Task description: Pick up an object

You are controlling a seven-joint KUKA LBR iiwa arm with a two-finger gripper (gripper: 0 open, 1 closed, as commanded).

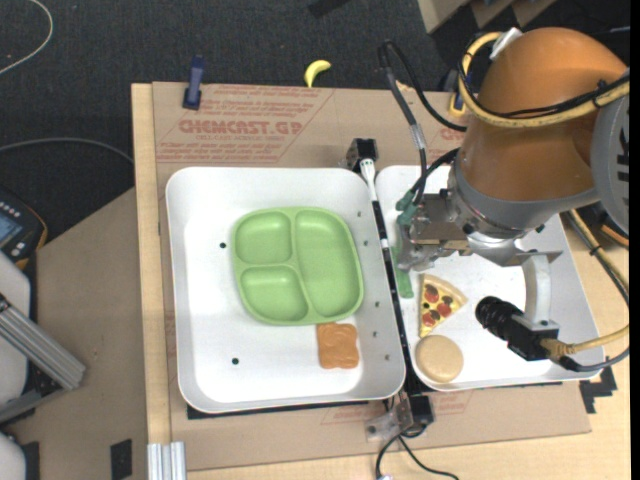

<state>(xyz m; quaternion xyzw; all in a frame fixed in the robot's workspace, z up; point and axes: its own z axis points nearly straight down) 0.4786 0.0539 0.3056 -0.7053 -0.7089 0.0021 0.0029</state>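
My gripper (412, 246) hangs low over the left side of the right bin (575, 288), mostly covered by the orange and grey wrist above it. A thin green object (403, 280) lies right under it along the bin's left wall; whether it touches the gripper I cannot tell. Just to the right and nearer the front is a toy pizza slice (438, 303), and a round tan bun (440, 359) sits in the bin's front left corner.
The left bin (200, 268) holds a green divided plate (298, 265) and an orange-brown toy biscuit (338, 346) in front of it. A yellow banana (317, 70) and a blue item (193, 83) lie beyond the bins on the board.
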